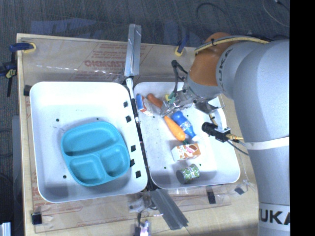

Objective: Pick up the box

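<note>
arm base (273, 215): white letters "UKA" readable, near right, start of the word cut off by arm body | bench board (106, 62): faint red mirrored print, far side behind left bin, unreadable | small carton (186, 151), right bin: printed pattern, too small to read

The bins (44, 132) look like smooth white plastic – a bit shiny. The blue tray (93, 151) looks plastic too – matt.
</note>
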{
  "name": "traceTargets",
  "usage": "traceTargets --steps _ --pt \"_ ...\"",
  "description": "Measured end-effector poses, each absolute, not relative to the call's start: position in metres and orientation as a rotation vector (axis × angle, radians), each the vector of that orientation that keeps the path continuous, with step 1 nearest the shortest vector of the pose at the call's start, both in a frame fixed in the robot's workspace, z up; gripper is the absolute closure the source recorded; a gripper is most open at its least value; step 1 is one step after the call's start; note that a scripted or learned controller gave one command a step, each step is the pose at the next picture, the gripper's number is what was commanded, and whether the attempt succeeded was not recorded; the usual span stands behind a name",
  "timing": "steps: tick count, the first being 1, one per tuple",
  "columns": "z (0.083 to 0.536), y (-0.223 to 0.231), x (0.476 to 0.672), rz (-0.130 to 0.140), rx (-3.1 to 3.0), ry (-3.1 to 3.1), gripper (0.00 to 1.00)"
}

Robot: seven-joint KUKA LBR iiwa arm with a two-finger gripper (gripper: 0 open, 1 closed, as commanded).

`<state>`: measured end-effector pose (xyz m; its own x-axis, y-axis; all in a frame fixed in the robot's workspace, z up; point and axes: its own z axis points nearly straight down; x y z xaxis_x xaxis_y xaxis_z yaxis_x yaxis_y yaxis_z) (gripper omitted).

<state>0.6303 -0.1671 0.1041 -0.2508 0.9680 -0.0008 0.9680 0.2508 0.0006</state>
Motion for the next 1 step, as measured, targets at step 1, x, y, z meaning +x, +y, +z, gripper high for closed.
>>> traceTargets --steps 1 --pt "0.0934 -0.1425 0.6577 0.000 1.548 2.732 1.00"
